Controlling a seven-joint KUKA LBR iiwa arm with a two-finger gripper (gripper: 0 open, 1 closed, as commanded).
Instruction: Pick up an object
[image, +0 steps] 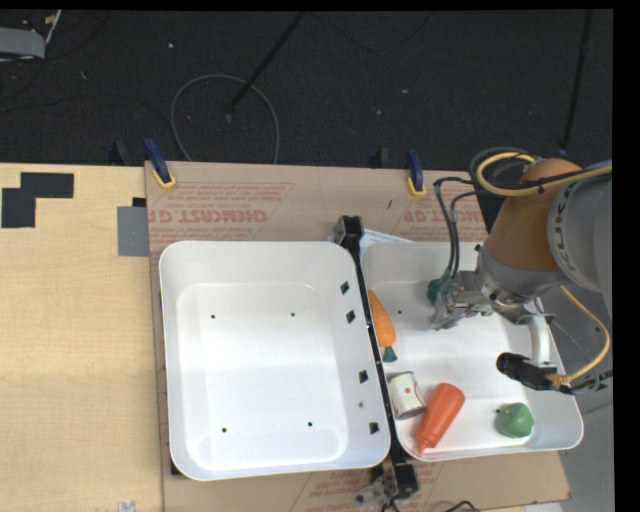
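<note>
My gripper (447, 310) reaches down into the right bin (560, 432), near its back middle. A small teal object (436, 290) lies right beside it on the far left side; whether they touch I cannot tell. Along the bin's left wall lies an orange carrot-shaped toy (380, 318) with a tiny teal piece (389, 354) below it. A white can (404, 393) and a red-orange cone-shaped toy (440, 415) rest near the front. A green round toy (514, 420) sits in the front right corner.
The left bin (180, 300) stands beside the right one, with a black divider (366, 340) between them. The arm's grey and orange body (540, 235) hangs over the right bin's back right, and a black part (522, 368) juts over its right side.
</note>
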